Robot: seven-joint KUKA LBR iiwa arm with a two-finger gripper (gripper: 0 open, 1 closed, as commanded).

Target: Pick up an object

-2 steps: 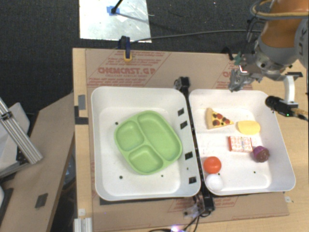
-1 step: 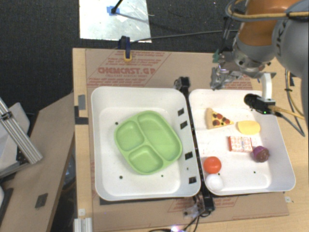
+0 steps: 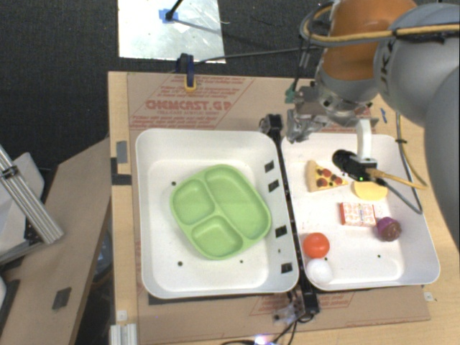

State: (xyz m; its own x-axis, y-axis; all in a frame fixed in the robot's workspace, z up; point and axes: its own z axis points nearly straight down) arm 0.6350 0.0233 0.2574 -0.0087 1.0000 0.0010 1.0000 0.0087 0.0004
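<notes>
My gripper [image 3: 299, 129] hangs over the far left corner of the right bin [image 3: 410, 264], just above its rim and apart from every object. In that bin lie a pizza slice [image 3: 323, 176], a yellow piece [image 3: 370, 190], a pink-and-white wafer block [image 3: 357, 213], a purple ball [image 3: 388, 228], an orange ball [image 3: 315, 245] and a white ball [image 3: 320, 269]. The pizza slice is the nearest one to the gripper, a little in front of it and to its right.
The left bin [image 3: 154, 164] holds a green divided plate [image 3: 219, 210]. A black divider [image 3: 285, 207] runs between the two bins. Both bins rest on a cardboard sheet [image 3: 194, 103], with a clamp [image 3: 187, 70] at its far edge.
</notes>
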